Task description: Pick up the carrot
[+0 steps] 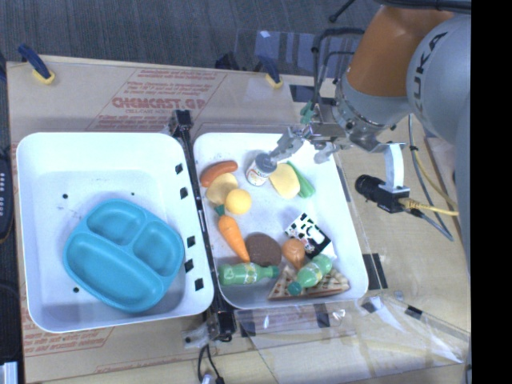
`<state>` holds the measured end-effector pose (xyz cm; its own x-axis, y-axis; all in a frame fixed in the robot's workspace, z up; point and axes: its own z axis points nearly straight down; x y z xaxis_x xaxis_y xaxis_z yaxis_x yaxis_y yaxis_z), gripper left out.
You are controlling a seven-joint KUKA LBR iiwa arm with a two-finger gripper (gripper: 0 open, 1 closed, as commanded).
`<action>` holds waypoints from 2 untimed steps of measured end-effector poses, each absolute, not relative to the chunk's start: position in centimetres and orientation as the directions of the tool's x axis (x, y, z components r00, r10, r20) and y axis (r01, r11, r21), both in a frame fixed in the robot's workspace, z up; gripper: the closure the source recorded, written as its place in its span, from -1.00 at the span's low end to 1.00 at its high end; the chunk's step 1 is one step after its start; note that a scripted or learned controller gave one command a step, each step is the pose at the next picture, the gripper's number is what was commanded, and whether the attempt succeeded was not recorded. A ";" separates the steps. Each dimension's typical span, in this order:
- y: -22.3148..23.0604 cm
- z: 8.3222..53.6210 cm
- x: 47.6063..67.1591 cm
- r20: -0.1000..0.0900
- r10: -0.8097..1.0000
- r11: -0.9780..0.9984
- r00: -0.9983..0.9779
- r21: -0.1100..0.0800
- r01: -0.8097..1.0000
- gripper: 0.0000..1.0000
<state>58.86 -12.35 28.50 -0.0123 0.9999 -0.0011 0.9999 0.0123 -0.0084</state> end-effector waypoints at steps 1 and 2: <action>-10.4 9.1 57.1 -0.001 1.000 0.002 -0.002 -0.007 1.000 -1.00; -10.4 10.1 57.0 -0.003 1.000 0.014 -0.014 -0.014 1.000 1.00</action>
